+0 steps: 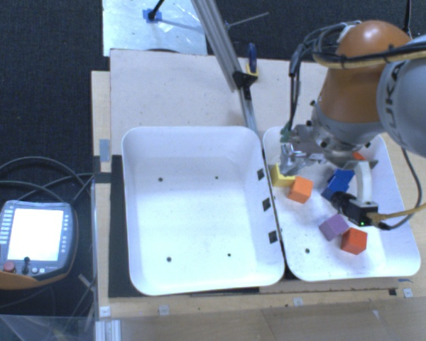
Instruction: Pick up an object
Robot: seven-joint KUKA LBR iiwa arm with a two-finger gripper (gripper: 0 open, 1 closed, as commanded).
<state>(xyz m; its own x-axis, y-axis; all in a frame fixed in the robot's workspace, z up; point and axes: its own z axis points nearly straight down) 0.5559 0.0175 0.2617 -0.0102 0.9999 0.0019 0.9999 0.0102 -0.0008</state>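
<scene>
Camera view shows you a grey arm with a glossy orange band reaching in from the right, its metal gripper (290, 155) lowered over the left edge of the right bin (397, 261). You cannot tell whether its jaws are parted or closed, and nothing visible sits between them.

Just below the gripper lies a yellow L-shaped piece (280, 176), and touching its right side is a small orange cube (300, 190). A blue block (339, 183) sits toward the middle of that bin, partly under the arm's hardware. Nearer the bin's front edge, a matte purple cube (334, 226) lies beside a red-orange cube (353, 241). All look like plain solid blocks with flat faces.

Both bins are shallow, smooth white plastic with rounded corners; the left bin (138, 190) shows a few dark dots on its floor. They rest on a pale, speckled board worktop (170, 84). Dark carpet surrounds it, and a control pendant (32, 244) with a bright screen lies on the floor at left.
</scene>
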